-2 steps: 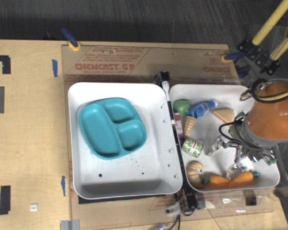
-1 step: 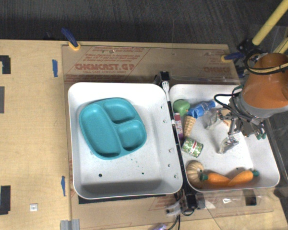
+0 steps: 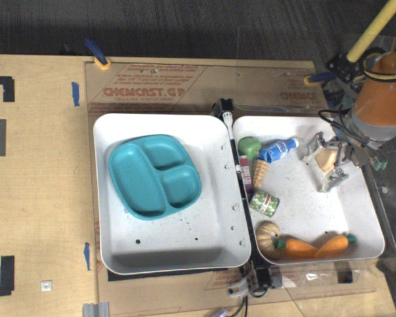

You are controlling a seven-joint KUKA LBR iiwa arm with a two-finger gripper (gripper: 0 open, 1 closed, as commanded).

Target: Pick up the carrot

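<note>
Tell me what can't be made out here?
- Gripper, camera view: blurred, so whether its fingers grip the pale thing between them is unclear.
- Carrot: lies against the right bin's near wall; how many carrots is unclear.
- Can: label too small.

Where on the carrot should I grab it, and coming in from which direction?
Grip the carrot mid-body, coming straight down. It lies flat along the right bin's near wall, long axis left-right, so set the jaws across its width. The wall and a round item at its left end probably block side approaches.
</note>
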